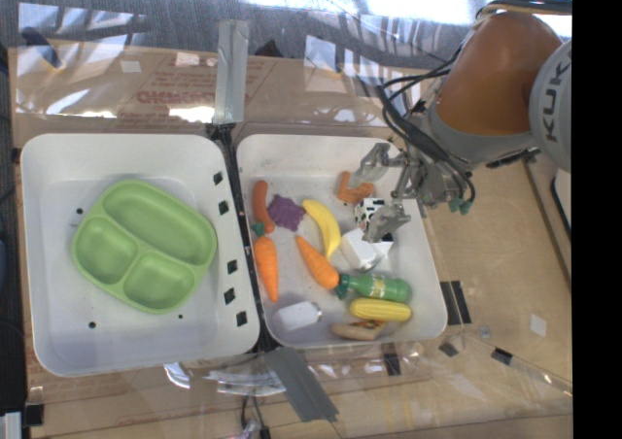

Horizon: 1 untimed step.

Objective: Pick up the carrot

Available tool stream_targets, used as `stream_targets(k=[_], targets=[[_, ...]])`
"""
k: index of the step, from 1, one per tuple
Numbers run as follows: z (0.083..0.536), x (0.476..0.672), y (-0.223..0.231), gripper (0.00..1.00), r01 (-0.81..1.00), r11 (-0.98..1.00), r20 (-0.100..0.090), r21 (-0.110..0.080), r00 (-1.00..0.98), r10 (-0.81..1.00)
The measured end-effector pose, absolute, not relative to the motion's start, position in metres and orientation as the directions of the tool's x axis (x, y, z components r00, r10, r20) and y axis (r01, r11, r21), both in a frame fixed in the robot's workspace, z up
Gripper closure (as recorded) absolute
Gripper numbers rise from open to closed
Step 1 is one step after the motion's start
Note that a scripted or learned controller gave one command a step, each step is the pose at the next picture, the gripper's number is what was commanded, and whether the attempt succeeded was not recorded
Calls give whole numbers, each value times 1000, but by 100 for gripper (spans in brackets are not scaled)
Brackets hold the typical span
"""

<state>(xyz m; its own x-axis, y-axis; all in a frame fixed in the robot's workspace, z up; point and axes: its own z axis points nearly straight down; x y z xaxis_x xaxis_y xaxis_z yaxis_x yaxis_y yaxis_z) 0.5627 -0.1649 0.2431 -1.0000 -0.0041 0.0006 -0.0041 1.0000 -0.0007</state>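
With my end effector [387, 196] spread and holding nothing over the right bin [420, 262], I'd shift it left and down to the carrot [266, 268] lying near the bin's left wall, and align its fingers across the carrot's body.

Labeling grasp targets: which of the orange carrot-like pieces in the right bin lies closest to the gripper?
The small orange piece near the bin's far wall, just left of the gripper. The two carrots lie farther left and nearer the camera.
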Motion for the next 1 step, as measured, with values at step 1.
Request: stream_targets(k=[1], targets=[[104,554,-164,0,-194,981,-4,-1,-981,-194]])
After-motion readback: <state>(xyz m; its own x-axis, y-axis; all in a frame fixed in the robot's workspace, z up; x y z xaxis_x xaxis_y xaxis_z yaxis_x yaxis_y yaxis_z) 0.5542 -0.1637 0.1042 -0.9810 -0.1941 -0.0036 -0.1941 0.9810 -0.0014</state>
